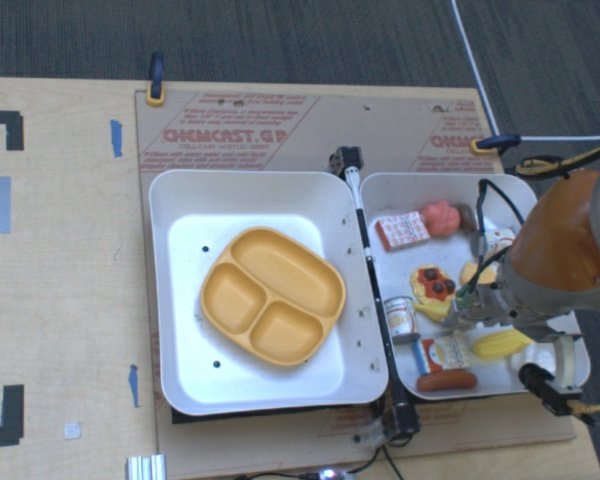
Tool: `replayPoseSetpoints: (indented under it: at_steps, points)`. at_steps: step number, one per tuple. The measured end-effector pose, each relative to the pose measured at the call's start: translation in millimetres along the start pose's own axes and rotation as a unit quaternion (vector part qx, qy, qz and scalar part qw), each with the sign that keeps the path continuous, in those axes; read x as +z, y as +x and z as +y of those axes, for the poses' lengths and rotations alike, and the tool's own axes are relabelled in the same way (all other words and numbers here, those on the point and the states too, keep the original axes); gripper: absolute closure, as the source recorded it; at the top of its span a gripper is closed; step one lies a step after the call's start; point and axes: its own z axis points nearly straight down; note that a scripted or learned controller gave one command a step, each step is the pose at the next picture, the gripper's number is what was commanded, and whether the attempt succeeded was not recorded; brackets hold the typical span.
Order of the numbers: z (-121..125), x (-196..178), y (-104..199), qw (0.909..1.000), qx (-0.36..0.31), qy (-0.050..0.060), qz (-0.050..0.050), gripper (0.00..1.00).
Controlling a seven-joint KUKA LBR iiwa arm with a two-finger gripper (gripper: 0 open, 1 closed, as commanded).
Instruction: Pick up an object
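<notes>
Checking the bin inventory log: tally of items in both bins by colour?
Orange-yellow: 1, the divided plate in the left bin.
Yellow: 2, the pizza slice and the corn cob.
Red or pink: 3, the pink lump, the red-and-white packet and the hot dog.
Silver: 1, the small can.
Total: 7 I can make out; the arm hides part of the right bin.

Red print "CHEMCAST GP" on board [225, 133] under bins [165, 268].
</notes>
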Motion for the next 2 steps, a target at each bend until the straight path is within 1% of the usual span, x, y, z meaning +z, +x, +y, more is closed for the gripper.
replayPoseSetpoints:
  at_steps: [1,2]
  points:
    - [6,-89,74,1.0,-0.002,0.003,0.001,1.0]
    - [7,-99,73,1.0,-0.001,0.001,0.001,1.0]
